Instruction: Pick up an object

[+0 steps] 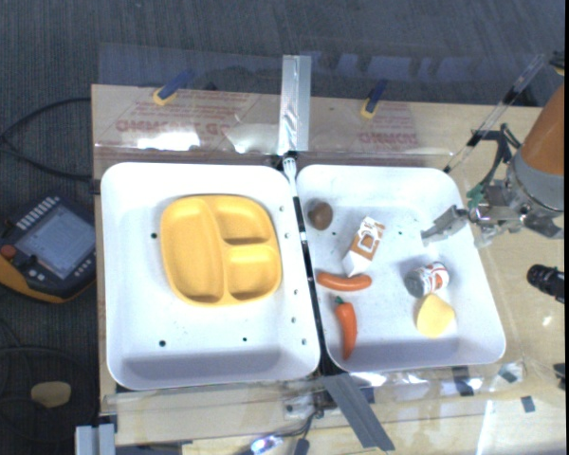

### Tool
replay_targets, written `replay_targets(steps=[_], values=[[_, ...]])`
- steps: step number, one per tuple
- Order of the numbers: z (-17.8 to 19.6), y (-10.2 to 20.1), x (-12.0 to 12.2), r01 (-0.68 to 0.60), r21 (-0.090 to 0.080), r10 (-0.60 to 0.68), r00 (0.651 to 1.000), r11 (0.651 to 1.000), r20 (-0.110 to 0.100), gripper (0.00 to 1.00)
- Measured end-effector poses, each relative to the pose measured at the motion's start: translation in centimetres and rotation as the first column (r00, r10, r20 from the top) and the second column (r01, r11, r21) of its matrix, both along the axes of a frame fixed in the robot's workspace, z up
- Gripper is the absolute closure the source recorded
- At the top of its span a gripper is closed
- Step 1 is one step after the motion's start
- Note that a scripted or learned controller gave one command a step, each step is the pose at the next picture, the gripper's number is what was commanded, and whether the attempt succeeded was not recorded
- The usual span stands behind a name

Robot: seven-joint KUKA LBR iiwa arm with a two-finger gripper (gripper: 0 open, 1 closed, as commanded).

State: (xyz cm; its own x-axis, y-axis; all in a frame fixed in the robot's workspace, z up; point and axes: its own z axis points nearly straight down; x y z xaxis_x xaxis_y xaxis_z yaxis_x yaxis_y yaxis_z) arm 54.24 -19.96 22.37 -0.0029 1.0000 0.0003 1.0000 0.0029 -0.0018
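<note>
Two white bins side by side: the left bin (133, 349) holds a yellow divided tray (220, 247), the right bin (398, 344) a brown ball (320, 215), a white-and-orange carton (363, 243), a sausage (344, 280), a carrot (346, 327), a small can (427, 279) and a yellow lemon-like piece (435, 317) touching the can. Arm enters from the right, gripper (448, 222) over the right bin's far right edge, above and apart from the can. Cannot tell whether it is open or closed; nothing seen held in it.
</note>
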Motion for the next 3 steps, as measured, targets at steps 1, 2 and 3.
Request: replay_targets(steps=[1, 2, 3], values=[[-11.6, 2.1, -2.4, -0.071, 0.0, 0.071, 0.998, 0.998, 0.001, 0.0], [-13.5, 4.7, 4.9, 0.305, -0.004, -0.305, 0.952, 0.952, 0.01, 0.0], [-13.7, 7.3, 12.3, 0.449, -0.012, -0.449, 0.893, 0.893, -0.012, 0.0]])
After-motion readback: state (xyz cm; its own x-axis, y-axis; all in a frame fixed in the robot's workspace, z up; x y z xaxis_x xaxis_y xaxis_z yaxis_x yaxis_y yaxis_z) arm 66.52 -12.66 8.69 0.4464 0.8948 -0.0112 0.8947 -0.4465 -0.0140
